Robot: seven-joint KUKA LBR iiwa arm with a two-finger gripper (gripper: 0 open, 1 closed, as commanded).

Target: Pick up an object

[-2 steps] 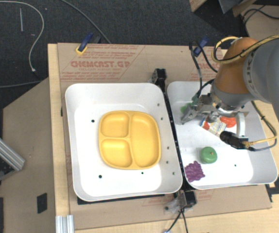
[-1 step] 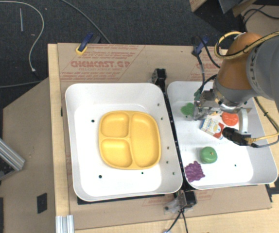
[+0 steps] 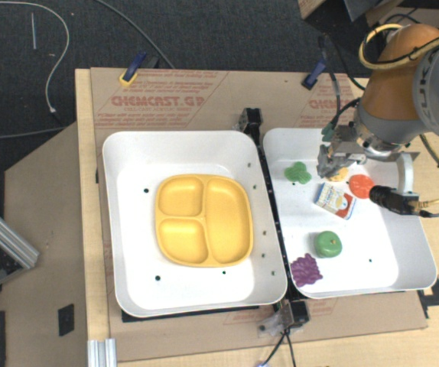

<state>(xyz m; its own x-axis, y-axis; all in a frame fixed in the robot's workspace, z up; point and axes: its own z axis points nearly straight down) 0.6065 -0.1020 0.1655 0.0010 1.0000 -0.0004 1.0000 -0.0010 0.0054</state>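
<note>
My gripper point(image 3: 331, 168) hangs low over the back of the right bin point(image 3: 403, 270), coming down from the orange-banded wrist at the right. Just below its tips lies a small white carton point(image 3: 334, 199) with a red corner. An orange-red round piece point(image 3: 359, 185) sits right beside the gripper, partly hidden by it. A small green leafy piece point(image 3: 298, 173) lies to its left. A green apple point(image 3: 328, 244) and a purple grape bunch point(image 3: 305, 269) rest nearer the front of that bin. Nothing shows between the fingers.
The left bin point(image 3: 128, 205) holds a yellow three-compartment plate point(image 3: 204, 220). A black connector and cable point(image 3: 391, 199) stick out from the wrist over the right bin. Blue clamps point(image 3: 133, 69) hold the cardboard base at the back.
</note>
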